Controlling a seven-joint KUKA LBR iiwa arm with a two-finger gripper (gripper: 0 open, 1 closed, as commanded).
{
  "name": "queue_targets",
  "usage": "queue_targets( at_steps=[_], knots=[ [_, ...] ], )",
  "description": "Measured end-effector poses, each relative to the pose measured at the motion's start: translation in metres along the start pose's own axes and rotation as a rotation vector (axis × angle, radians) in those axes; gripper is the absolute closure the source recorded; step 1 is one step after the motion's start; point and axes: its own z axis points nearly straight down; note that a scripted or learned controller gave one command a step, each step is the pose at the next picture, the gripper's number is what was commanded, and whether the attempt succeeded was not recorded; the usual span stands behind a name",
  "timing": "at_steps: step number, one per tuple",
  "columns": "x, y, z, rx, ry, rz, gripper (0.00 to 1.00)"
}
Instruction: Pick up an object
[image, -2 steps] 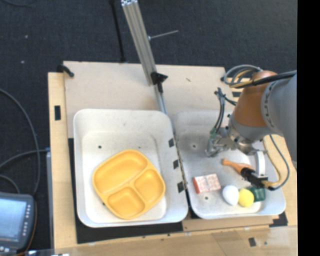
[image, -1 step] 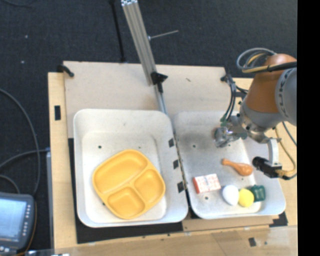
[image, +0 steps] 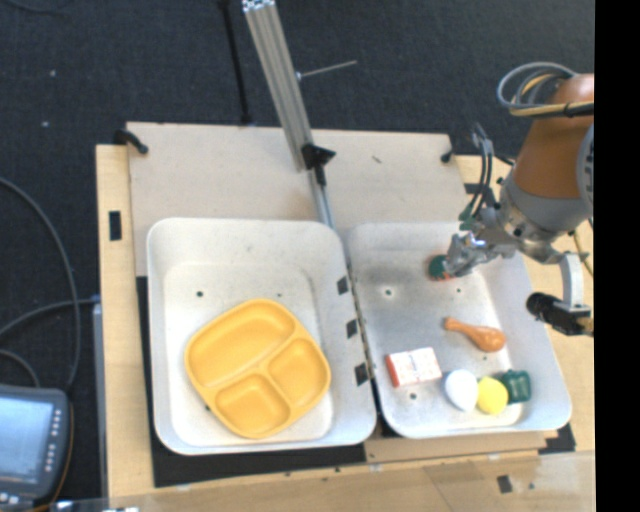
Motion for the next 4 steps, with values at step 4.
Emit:
queue_targets(
  at_steps=[4],
  knots=[
    [0.204, -0.042, -0.007, 0.007, 0.004, -0.007, 1.0]
  ],
)
